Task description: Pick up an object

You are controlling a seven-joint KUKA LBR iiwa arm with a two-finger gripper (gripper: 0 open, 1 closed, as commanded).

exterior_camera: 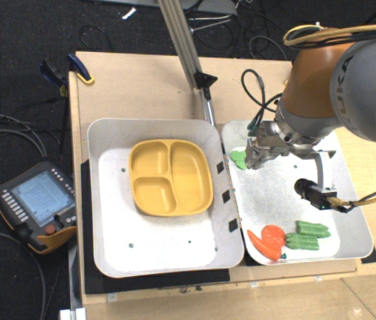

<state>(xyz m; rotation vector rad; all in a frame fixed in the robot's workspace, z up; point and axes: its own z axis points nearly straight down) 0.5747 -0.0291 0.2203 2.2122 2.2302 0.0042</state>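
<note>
Positioned over small light-green plastic piece (239, 159) in right shallow white bin (355, 242); jaws (253, 160) state indeterminate. Pick not yet confirmed; lift remaining.

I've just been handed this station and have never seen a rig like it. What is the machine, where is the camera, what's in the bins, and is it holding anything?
One camera looks down at a slant on a bench with two shallow white bins. The grey and orange machine reaching in from the right of the picture is a robot arm; its gripper is low over the right bin, beside a small green object. I cannot tell whether it holds that. At the right bin's near end lie a red tomato-like toy, an orange carrot and green pods. The left bin holds a yellow divided plate.
</note>
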